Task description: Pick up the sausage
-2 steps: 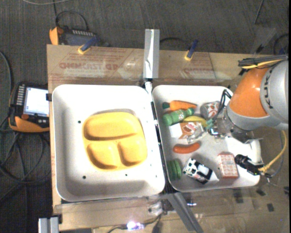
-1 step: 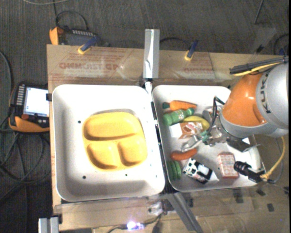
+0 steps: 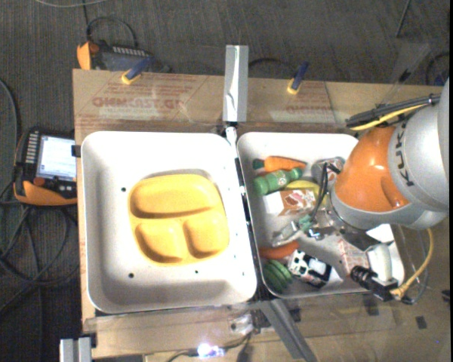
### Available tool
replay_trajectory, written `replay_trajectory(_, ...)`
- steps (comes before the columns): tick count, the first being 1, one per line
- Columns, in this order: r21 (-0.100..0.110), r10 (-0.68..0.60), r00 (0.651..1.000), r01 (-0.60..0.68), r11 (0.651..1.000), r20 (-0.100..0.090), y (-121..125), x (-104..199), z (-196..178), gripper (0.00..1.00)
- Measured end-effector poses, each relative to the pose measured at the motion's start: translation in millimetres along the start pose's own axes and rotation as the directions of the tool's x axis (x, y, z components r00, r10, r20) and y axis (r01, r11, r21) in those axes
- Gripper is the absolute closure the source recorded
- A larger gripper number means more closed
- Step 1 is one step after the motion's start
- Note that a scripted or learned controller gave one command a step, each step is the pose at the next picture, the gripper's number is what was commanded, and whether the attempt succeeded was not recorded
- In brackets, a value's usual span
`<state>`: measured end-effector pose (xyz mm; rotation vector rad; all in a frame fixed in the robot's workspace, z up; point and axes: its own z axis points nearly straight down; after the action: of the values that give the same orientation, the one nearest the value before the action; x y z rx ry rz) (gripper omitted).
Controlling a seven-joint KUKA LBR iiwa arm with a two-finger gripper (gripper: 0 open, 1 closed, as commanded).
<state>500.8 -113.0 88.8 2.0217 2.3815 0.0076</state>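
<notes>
Arm [image 3: 396, 176] over right bin [image 3: 249, 202], pincer [image 3: 311, 223] low in clutter.
Orange wrist hides much of the bin; pincer state: can't tell. Sausage [image 3: 281, 251], reddish, partly covered, lies just below pincer, beside green toy [image 3: 278, 275]. Yellow tray [image 3: 180, 216] in left bin.

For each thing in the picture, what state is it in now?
Yellow tray: lying flat in the left bin, nothing in its compartments.
Green bottle: lying on its side in the right bin.
Carrot: lying beside the green bottle.
Gripper: low among the toys.
</notes>
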Motion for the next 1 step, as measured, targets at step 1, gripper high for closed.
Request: replay_trajectory(1, 0.005, -0.001, 1.000, 0.001, 1.000, -0.005, 0.5, 0.8, -6.4, 1.00)
